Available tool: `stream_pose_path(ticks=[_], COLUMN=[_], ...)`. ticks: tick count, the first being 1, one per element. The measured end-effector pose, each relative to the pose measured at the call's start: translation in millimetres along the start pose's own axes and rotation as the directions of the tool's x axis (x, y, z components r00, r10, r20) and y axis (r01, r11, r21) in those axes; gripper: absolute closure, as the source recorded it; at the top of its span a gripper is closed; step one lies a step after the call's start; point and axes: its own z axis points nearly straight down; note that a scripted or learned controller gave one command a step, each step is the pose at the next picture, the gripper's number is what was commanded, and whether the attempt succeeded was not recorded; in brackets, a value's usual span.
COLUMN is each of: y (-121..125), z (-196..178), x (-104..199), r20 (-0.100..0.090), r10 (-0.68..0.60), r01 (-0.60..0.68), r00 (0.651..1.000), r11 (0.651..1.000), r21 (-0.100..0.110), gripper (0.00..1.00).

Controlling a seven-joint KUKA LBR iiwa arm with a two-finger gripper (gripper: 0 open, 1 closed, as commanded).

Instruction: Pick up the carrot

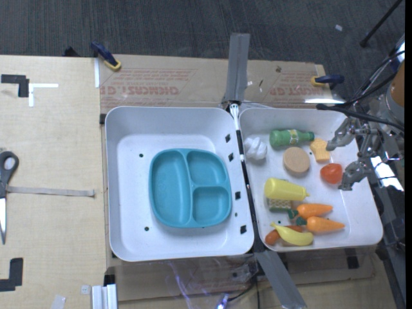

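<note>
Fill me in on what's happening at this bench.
A robot arm reaches in from the right, its open gripper holding nothing, poised over the right bin near its right wall. Two carrots lie untouched among toy food toward the bin's front, beside a banana. The left bin holds a teal divided plate.

Dark grey carpeted floor (193, 11) across top of view, fine ribbed texture. Below it, light wood bench (48, 147) with pale grain. Brown cardboard sheet (161, 85) with red printed lettering, reversed, lies on bench at its far edge. 2 blue clamps: left clamp (106, 55) at cardboard's corner, right clamp (327, 80) near the far right. Grey tape strip (239, 66) runs up from bench toward floor; another grey strip (280, 282) at bottom. Black corner marks (16, 84) and scissors (5, 195) on bench, left side. Lighting even, soft shadows
</note>
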Motion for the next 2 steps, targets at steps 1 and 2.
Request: stream_pose_path(ticks=[1,2], y=[2,-7], z=[141,181], x=[42,44], r20=[-0.001,-0.001], r10=[-0.057,-0.066], r01=[0.057,0.066], r00=[0.998,0.998], r11=[0.998,0.998], r21=[0.0,0.0], gripper=[0.0,0.0])
